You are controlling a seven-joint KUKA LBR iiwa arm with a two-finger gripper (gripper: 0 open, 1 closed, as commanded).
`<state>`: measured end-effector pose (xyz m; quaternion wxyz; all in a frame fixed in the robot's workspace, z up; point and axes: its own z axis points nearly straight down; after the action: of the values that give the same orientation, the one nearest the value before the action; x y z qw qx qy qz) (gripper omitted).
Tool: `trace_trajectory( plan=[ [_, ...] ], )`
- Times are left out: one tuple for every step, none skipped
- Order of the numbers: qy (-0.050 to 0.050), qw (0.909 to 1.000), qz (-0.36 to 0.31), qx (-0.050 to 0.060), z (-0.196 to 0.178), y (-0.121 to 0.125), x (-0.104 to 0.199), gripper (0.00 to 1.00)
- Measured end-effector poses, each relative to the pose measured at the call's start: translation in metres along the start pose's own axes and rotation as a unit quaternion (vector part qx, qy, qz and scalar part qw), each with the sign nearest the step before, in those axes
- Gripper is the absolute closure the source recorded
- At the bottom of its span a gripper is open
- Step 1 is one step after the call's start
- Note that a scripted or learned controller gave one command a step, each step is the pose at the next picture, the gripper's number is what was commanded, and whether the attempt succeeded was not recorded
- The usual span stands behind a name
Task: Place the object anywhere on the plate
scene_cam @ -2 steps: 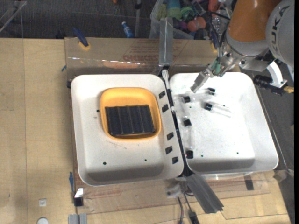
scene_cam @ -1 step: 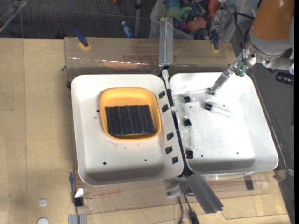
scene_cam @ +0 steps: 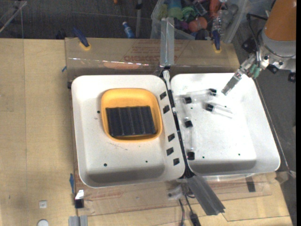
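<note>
1. Left bin (scene_cam: 89, 166): holds the yellow plate (scene_cam: 107, 99), squarish with rounded corners. A dark ribbed rectangular insert (scene_cam: 130, 120) lies on its middle. This is the drop target; the plate's rim is raised, so release from directly above the centre, not the edge.
2. Divider (scene_cam: 172, 121) between the bins has small black tabs; the carry must clear it.
3. Right bin (scene_cam: 244, 149): clear syringe-like objects with black ends are scattered in the upper left part. One (scene_cam: 217, 109) lies apart toward the middle, another (scene_cam: 200, 94) near the top, more (scene_cam: 187, 122) close to the divider. Thin, see-through, likely slippery; pick the isolated one, grasp across the barrel.
4. Gripper (scene_cam: 226, 89): hangs over the right bin's upper edge, near the top syringe. Can't tell how the pincer is set. Nothing seen between its tips; step in hand looks like the approach to pick.
</note>
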<state>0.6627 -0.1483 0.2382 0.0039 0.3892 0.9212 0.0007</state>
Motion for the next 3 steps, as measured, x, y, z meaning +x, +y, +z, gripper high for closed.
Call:
trace_trajectory(
  plan=[
    [0.002,0.9905,-0.137,0.000,-0.003,-0.001,0.006,0.00],
    [-0.001,0.9747,-0.223,-0.001,-0.021,-0.057,-0.048,0.00],
    [0.002,0.9417,-0.336,-0.001,-0.007,-0.058,-0.046,0.00]
  ],
)
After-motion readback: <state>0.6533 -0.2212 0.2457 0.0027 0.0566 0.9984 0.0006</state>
